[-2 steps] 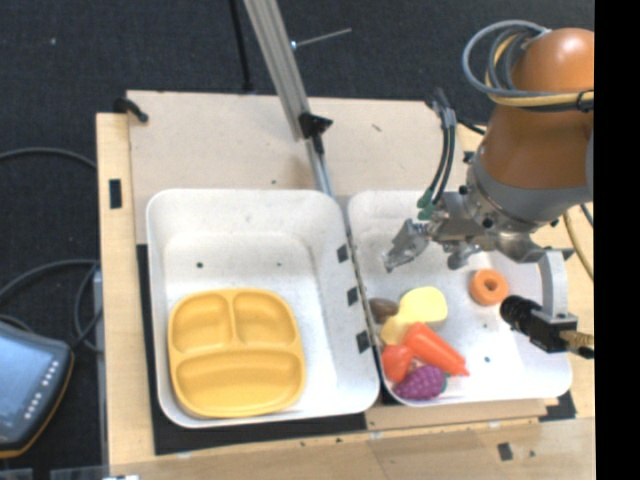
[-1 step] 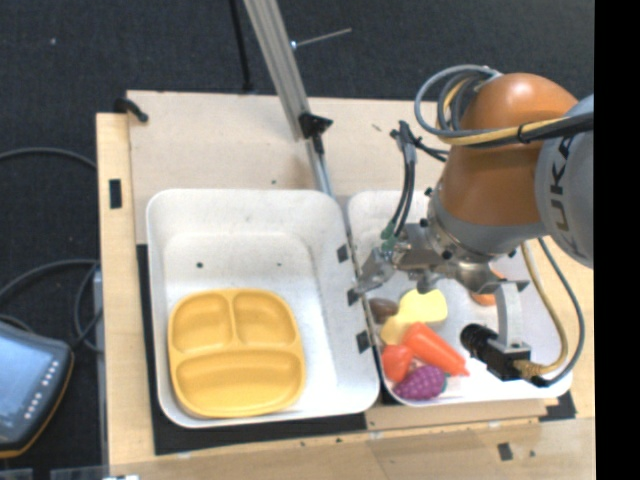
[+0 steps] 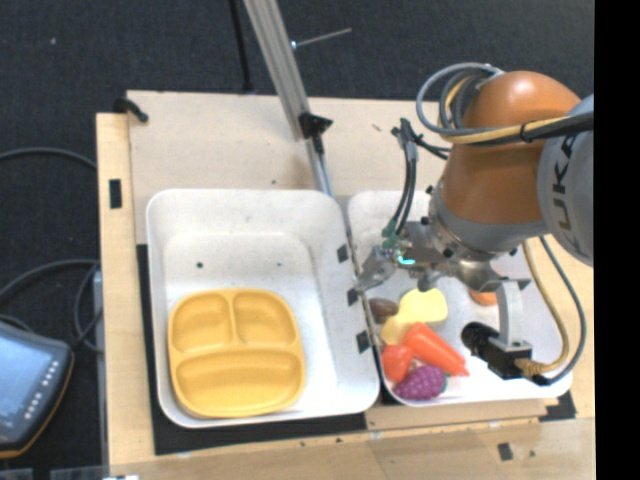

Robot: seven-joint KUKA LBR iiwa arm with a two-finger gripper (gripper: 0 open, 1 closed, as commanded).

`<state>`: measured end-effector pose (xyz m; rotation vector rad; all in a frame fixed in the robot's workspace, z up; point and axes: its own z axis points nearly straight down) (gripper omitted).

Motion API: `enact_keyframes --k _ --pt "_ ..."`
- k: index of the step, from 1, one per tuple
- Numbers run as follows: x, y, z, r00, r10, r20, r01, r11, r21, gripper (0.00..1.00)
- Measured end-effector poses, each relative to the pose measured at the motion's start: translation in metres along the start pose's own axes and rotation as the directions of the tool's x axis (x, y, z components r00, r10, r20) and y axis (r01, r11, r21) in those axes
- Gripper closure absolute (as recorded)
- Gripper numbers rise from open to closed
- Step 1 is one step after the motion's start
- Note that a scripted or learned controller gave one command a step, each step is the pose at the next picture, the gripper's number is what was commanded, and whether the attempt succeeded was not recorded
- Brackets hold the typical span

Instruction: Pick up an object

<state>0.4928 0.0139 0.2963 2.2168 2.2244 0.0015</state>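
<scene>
The arm [image 3: 505, 168] hangs over the right bin [image 3: 545, 313], where a carrot [image 3: 437, 348], a yellow piece [image 3: 420, 308] and purple grapes [image 3: 423, 381] lie together at the near-left corner.

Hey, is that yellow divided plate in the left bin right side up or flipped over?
Right side up. The yellow plate lies flat in the left bin, and its three hollow compartments with raised dividers face the camera.
</scene>
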Motion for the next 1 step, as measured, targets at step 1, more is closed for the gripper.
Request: enact_keyframes --k 1 --pt "0.0653 0.1147 0.0569 1.0 -0.002 0.001 0.002 1.0 0.0 0.0"
